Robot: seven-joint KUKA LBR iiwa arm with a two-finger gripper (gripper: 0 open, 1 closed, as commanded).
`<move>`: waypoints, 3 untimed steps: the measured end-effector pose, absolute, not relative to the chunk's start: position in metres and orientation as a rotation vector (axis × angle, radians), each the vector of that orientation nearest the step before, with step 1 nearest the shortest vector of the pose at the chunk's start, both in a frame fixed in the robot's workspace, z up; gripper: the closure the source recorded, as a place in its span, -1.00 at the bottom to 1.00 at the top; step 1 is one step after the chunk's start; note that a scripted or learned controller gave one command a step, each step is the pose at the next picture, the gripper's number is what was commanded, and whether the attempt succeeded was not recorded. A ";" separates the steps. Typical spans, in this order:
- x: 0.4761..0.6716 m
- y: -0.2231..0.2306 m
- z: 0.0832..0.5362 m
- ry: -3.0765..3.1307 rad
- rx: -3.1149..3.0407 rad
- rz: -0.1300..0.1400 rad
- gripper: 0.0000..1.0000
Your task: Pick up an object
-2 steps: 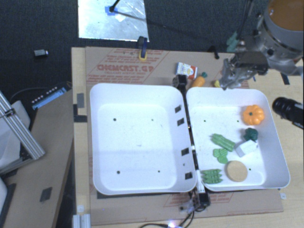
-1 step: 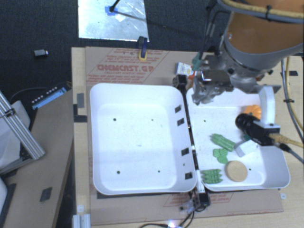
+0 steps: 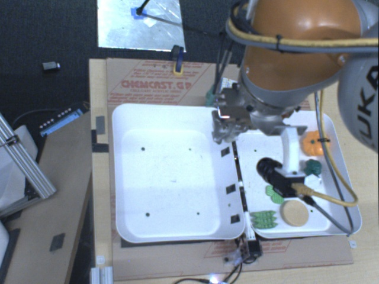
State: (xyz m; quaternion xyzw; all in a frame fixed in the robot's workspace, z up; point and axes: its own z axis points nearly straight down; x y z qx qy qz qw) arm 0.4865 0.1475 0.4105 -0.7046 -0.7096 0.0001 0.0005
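The right bin (image 3: 334, 218) holds several small objects. An orange piece (image 3: 312, 144) lies near its far right, with a teal piece (image 3: 313, 168) just in front of it. A small green piece (image 3: 273, 191), a ridged green piece (image 3: 263, 219) and a tan round disc (image 3: 294, 213) sit toward the near edge. My gripper (image 3: 224, 128) hangs at the far left corner of the right bin, close to the divide between the bins. It is well apart from all those objects, and nothing shows in it. The arm's big orange and grey body hides the bin's far part.
The left bin (image 3: 169, 176) lies beside the gripper, its rim meeting the right bin's along a line of black clips (image 3: 232, 189). Both bins rest on a cardboard sheet (image 3: 154, 81). A metal plate (image 3: 141, 16) lies beyond it, and a silver rail (image 3: 23, 164) stands at the left.
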 end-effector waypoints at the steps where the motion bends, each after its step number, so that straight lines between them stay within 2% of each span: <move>1: 0.486 0.181 0.363 -2.228 -2.212 0.003 1.00; 2: 0.485 0.237 0.302 -2.229 -2.210 0.006 1.00; 3: 0.487 0.234 0.327 -2.226 -2.217 -0.004 1.00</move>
